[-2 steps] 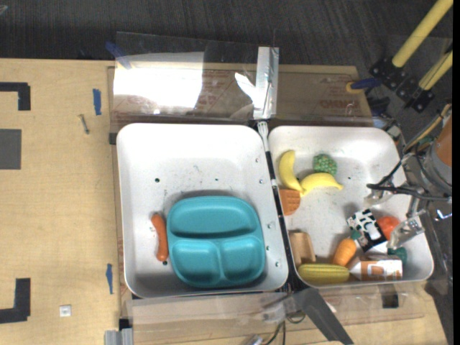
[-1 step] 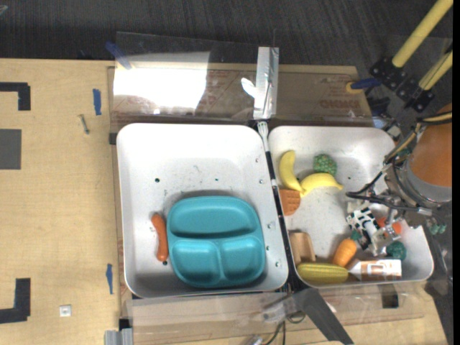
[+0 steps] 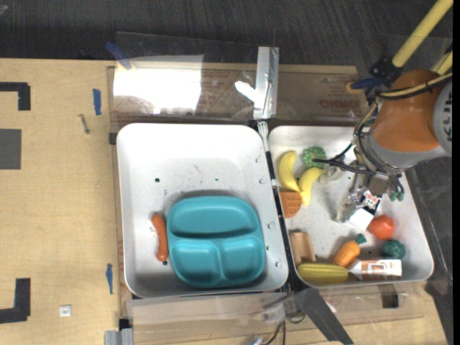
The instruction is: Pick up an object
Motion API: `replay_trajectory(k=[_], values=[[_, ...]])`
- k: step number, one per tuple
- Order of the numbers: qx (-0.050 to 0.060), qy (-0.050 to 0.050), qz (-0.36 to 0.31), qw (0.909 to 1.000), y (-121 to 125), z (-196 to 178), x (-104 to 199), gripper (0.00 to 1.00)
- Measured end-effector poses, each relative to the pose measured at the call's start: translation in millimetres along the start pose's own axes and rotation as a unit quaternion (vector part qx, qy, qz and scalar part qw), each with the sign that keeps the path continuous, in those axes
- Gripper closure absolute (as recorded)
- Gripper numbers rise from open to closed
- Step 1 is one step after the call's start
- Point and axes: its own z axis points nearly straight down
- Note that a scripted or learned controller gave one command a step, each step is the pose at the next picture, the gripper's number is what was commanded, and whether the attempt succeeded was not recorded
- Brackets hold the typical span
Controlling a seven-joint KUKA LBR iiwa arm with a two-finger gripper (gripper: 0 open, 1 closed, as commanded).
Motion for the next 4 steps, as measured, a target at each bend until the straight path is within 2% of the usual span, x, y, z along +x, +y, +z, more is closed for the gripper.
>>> replay_trajectory(k=[1,2,3,4], values=[[-0.001,0.005,-0.059,0.9982,-27,2,-68,0.0],[0.001,0.002,-0.139,0.9903,44,0,-59,0.0],[0.0,0.001,-0.056,0.9985,48,-1,-3,0.0],[0.0,0.001,-0.005,1.0,50,-1,21,0.0]])
